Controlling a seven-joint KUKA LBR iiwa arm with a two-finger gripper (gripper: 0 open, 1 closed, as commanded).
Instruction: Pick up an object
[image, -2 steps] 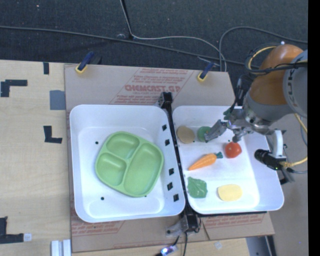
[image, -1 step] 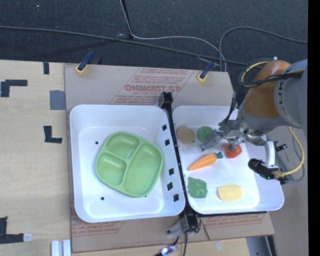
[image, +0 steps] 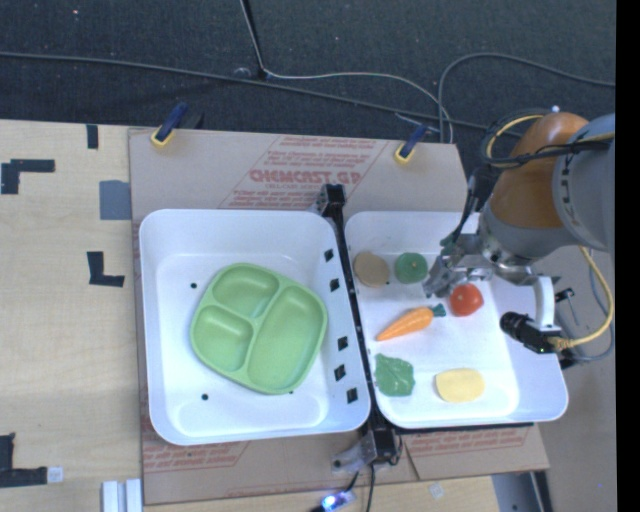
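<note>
The right white bin (image: 520, 400) holds several toy foods: a tan round piece (image: 371, 268), a green round piece (image: 409, 267), a red tomato (image: 466, 300), an orange carrot (image: 407, 322), a green leafy piece (image: 394, 375) and a yellow piece (image: 459, 384). My gripper (image: 444, 279) hangs over the bin's back half, between the green round piece and the tomato, right beside the tomato. Nothing shows between its fingers.
The left white bin (image: 170, 250) holds a light green divided plate (image: 260, 327). A black divider (image: 340, 290) runs between the bins. Both sit on a cardboard sheet (image: 290, 165) held by yellow clamps. The arm's grey and orange body (image: 545, 190) looms over the right bin's far right corner.
</note>
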